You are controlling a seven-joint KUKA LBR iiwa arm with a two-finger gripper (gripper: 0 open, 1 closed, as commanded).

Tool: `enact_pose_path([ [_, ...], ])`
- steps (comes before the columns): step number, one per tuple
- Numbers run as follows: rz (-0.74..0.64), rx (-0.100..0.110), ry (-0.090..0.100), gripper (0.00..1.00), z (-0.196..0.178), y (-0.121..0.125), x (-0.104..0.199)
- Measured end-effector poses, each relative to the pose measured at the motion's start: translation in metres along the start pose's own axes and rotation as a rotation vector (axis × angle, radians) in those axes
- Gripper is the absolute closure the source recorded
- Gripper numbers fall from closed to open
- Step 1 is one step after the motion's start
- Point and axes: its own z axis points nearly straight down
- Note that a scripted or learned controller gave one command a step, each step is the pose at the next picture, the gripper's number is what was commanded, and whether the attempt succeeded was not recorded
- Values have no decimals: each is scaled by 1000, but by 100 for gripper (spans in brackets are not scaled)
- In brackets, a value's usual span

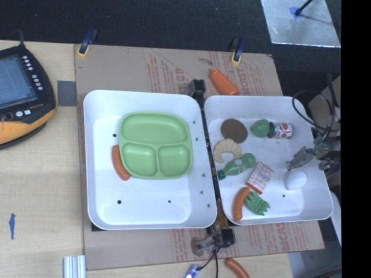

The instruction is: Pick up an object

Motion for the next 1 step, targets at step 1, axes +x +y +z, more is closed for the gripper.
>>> enact_pose_path([
  [1, 0, -2, 0, 0, -46, 102, -5],
])
